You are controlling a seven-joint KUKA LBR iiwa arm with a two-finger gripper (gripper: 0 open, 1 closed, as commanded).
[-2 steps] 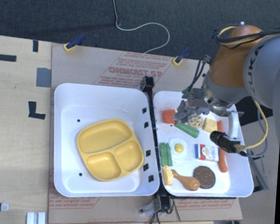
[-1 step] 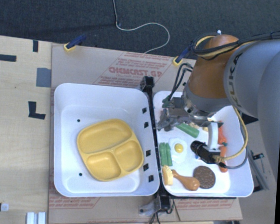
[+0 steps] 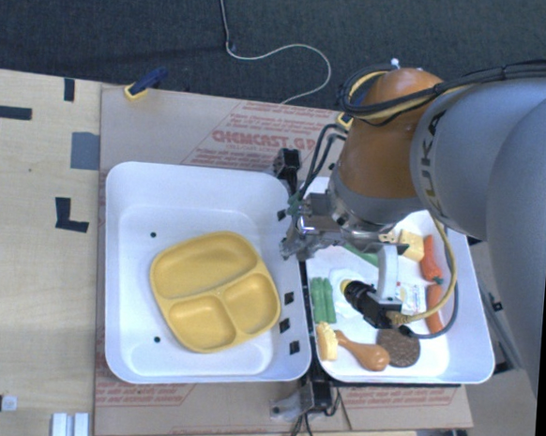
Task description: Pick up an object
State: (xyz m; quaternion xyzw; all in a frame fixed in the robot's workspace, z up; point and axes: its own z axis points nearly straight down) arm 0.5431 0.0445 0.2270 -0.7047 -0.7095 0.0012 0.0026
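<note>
My gripper (image 3: 299, 235) hangs low over the wall between the two bins, at the left edge of the right bin (image 3: 473, 364). The grey arm and orange band cover much of that bin. Below the gripper lie a green pod (image 3: 321, 299), a small yellow corn piece (image 3: 324, 341), a tan drumstick (image 3: 362, 352) and a brown round patty (image 3: 398, 347). An orange carrot (image 3: 433, 258) lies at the right side. I see nothing between the fingers.
The left bin (image 3: 128, 210) holds a yellow divided plate (image 3: 214, 290). A small white carton (image 3: 413, 297) and an orange strip (image 3: 437, 316) lie at the right bin's right. Cardboard lies under both bins; a yellow-blue clip (image 3: 145, 82) sits at its back left.
</note>
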